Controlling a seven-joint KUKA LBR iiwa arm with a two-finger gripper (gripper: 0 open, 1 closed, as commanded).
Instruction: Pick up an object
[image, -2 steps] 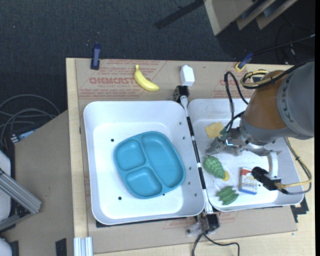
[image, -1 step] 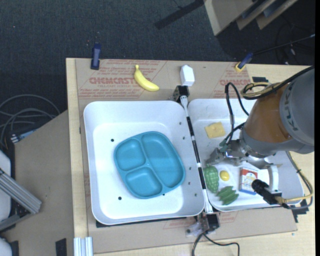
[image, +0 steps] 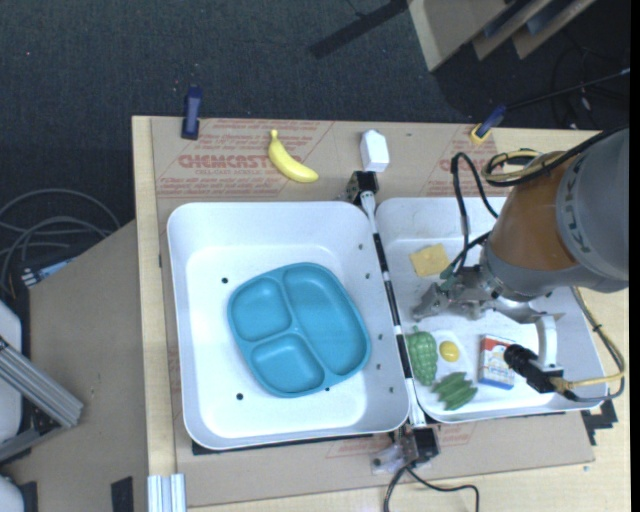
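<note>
Cardboard-topped bench (image: 250, 160) bore two glossy white bins; left bin (image: 190, 240) held blue three-part tray (image: 297, 328). Gripper (image: 445, 295) over right bin (image: 420, 215), grip state indiscernible.

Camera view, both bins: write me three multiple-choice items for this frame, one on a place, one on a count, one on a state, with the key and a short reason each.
1. Where does the banana lie?
A. In the left bin
B. On the cardboard behind the bins
C. In the right bin

2. How many compartments has the blue tray?
A. Two
B. Three
C. Five

3. How does the blue tray sit?
A. Flat in the left bin
B. Upright against a wall
C. Lifted by the arm

Key: 1 B, it rests on the printed cardboard; 2 B, three hollows show; 3 A, it lies flat on the bin floor.
</note>
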